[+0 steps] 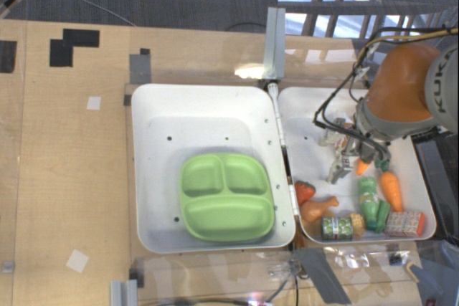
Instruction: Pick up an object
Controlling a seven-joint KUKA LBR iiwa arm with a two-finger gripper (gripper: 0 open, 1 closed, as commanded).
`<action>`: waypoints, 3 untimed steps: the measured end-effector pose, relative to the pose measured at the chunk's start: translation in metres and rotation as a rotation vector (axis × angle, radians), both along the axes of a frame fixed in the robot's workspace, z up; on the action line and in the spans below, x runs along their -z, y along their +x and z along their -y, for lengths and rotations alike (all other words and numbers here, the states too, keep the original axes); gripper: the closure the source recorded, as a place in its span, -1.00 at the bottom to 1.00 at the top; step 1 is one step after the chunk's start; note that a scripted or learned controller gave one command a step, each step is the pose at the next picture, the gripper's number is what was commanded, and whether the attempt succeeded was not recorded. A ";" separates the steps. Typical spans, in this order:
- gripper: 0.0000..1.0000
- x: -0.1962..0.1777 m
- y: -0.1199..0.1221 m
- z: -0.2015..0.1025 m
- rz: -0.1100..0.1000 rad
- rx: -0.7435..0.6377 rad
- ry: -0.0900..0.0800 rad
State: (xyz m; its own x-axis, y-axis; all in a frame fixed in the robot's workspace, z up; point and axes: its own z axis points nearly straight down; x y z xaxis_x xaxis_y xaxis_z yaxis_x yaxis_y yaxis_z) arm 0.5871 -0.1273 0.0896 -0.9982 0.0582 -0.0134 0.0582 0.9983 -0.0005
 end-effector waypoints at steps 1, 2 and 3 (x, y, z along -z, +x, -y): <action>1.00 -0.015 0.005 -0.001 0.018 -0.007 -0.003; 1.00 -0.152 0.048 -0.011 0.012 0.105 0.000; -1.00 -0.145 0.045 -0.011 -0.001 0.106 0.002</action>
